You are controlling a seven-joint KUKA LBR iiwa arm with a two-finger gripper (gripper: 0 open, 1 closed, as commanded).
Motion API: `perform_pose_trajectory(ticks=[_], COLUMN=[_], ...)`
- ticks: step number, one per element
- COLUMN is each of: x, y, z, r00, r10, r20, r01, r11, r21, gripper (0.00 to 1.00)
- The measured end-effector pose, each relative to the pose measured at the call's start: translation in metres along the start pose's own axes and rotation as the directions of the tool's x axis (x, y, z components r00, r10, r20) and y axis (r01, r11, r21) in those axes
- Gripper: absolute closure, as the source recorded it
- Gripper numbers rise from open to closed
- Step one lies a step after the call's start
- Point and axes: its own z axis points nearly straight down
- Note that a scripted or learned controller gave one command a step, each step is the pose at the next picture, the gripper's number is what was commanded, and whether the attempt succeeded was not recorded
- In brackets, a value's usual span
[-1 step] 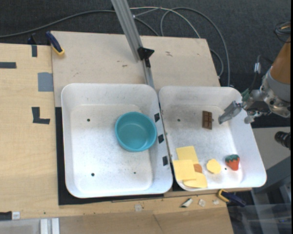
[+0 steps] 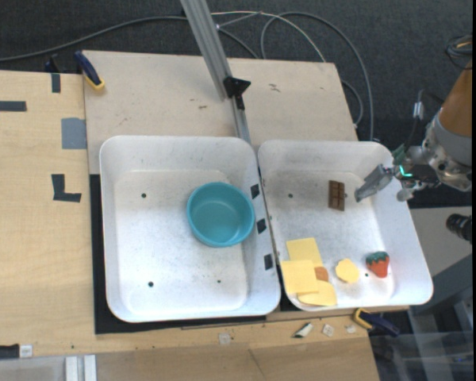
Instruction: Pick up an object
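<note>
At the right of the frame, the gripper point(image 2: 378, 182) hovers over the right bin point(image 2: 397, 236); whether its fingers are spread or closed cannot be made out, and nothing is seen between them. Just left of it lies a small brown block point(image 2: 336, 194), long axis running top to bottom.

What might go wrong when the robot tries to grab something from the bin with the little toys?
1. The gripper hovers near the small brown block without touching it. The block is small and may slip aside.
2. The yellow pieces, the round yellow piece and the strawberry crowd one corner, so the gripper might bump several at once.
3. The strawberry lies close to the right bin's wall, which the gripper may hit.
</note>
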Motion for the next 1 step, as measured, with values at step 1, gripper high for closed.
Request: perform_pose_trajectory(ticks=[1], x=[0.0008], y=[0.0010], z=[0.0646], r00=[1.000], r10=[0.001], r20=[-0.001], r01=[-0.001], r11=[1.000], r21=[0.007], gripper=[0.00])
